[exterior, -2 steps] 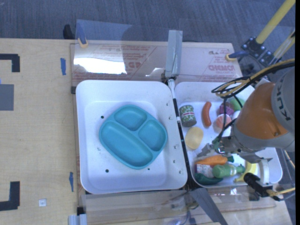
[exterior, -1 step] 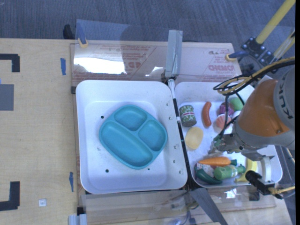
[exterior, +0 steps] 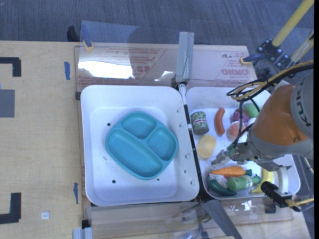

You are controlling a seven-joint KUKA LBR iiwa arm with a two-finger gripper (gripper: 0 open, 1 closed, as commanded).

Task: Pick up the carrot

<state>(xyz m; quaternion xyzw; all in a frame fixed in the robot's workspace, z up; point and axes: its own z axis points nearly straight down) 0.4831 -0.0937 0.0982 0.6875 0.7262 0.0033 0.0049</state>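
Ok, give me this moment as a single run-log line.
task: pick up carrot | carrot: lying in right bin, not held | gripper: just above carrot | left bin: blue plate

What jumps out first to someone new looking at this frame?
The blue divided plate alone in the left bin. Then the arm's orange band looming over the crowded right bin, where the gripper hangs just above the carrot, beside a green can and a pale yellow piece.
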